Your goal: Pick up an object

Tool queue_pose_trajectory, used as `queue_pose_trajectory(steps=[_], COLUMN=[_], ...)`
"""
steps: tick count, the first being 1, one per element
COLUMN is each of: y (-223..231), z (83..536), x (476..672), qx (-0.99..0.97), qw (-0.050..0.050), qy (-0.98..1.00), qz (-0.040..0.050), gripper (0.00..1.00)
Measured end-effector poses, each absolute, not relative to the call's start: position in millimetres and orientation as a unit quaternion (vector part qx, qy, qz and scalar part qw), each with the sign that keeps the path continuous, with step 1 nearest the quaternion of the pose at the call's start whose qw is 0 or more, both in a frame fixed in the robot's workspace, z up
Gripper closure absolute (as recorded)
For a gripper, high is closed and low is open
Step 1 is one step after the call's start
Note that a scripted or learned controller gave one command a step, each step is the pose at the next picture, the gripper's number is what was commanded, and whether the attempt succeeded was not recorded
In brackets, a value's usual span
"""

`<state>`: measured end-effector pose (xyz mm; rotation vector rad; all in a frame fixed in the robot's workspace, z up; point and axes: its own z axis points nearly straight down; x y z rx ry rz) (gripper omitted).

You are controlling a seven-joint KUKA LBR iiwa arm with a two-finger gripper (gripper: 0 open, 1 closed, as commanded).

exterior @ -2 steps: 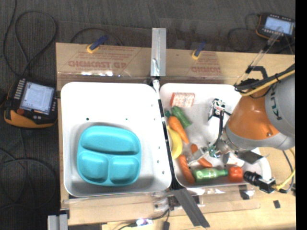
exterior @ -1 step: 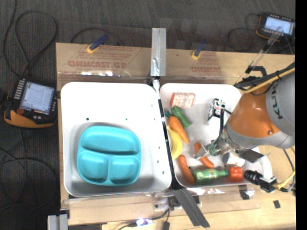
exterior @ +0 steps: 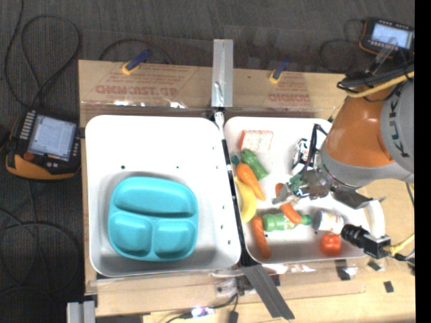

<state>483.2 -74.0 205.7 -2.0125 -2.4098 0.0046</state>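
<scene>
**Inspector:** Camera view, overhead at a slant. Report the bench.

**Assistant:** Two white bins sit side by side. The left bin (exterior: 101,147) holds a turquoise divided tray (exterior: 153,217), lying flat in its lower half. The right bin (exterior: 283,125) carries the loose items.

**Inspector:** List them by position.

**Assistant:** A small red-and-white box (exterior: 256,140) lies near the bin's upper left. Below it, a green vegetable (exterior: 254,162), then an orange carrot (exterior: 247,176) and a yellow banana (exterior: 248,202), bunched along the left wall and touching or overlapping. A second carrot (exterior: 260,237) lies lower, near the bottom edge. A green bottle (exterior: 281,221) lies on its side at lower centre, a small orange piece (exterior: 291,212) resting against its top edge. To the right, a white bottle (exterior: 324,219) lies flat, with a red tomato (exterior: 330,243) just below it.

**Inspector:** The arm?

**Assistant:** It enters from the right of the frame, its orange band covering the bin's upper right. The gripper (exterior: 296,186) hangs over the middle of the right bin, just above the small orange piece and the green bottle.

**Inspector:** Finger state?

**Assistant:** I cannot tell; the wrist and dark fittings clutter that spot. Nothing is visibly clamped.

**Inspector:** Surroundings?

**Assistant:** A handheld pendant (exterior: 47,143) sits at far left on dark carpet, another pendant (exterior: 387,36) at upper right.
</scene>
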Motion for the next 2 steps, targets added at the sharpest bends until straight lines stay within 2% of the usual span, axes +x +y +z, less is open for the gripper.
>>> queue_pose_trajectory(steps=[1,2], y=[-86,-110], z=[183,189], x=[482.4,482.6], qx=[-0.67,-0.763], qw=[0.001,0.001], qy=[-0.742,-0.647], qz=[0.0028,0.0024], gripper=[1.0,1.0])
